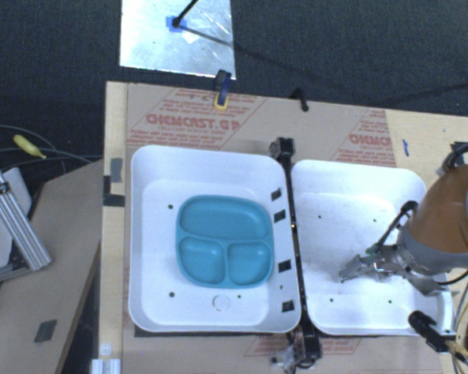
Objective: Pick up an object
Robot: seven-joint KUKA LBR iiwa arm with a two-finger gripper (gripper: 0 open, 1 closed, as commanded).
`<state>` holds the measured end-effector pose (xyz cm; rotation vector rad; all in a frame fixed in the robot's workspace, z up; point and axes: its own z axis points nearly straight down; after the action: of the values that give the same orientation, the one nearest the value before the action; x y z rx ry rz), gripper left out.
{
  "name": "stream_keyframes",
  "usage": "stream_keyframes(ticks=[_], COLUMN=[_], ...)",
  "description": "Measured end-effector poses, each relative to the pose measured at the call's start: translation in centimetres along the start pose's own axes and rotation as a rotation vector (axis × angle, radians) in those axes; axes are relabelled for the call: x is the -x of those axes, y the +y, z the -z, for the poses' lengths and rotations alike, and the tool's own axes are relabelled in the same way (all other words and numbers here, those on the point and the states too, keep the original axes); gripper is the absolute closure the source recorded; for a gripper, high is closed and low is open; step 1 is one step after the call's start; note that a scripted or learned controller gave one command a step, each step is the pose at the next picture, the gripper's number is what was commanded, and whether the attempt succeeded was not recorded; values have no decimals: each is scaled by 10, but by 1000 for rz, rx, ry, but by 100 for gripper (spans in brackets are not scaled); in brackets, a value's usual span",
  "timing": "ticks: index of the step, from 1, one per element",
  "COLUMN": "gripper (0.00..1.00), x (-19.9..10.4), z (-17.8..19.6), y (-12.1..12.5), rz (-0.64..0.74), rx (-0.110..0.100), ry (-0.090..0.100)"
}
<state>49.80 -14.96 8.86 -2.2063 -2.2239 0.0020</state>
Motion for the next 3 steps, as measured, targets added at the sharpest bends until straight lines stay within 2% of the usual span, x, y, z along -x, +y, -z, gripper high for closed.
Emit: stream_keyframes(ticks=[1, 2, 3], gripper=[0, 0, 0], x=[-49, -49, -86], z=[-4, 80, 98], y=[42, 46, 113], rz=[2, -3, 1], rx=[11, 15, 17], ry=[-4, -7, -6])
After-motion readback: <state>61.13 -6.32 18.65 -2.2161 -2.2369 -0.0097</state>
